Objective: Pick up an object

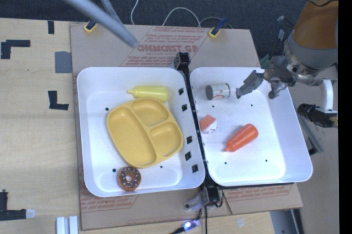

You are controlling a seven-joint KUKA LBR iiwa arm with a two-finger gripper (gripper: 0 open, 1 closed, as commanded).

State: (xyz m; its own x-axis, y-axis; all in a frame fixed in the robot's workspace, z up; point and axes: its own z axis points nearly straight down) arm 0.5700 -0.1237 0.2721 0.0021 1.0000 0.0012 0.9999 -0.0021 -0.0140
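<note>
Gripper (pixel 259 87) hangs released near the toy carrot (pixel 241 138); we judge it light, rigid, slippery; grasp its thick middle.

The left bin (pixel 88 117) holds plate (pixel 144 132), bottle (pixel 148 93) and doughnut (pixel 129 178); the right bin (pixel 286 145) holds carrot (pixel 241 138) and can (pixel 218 91).
</note>
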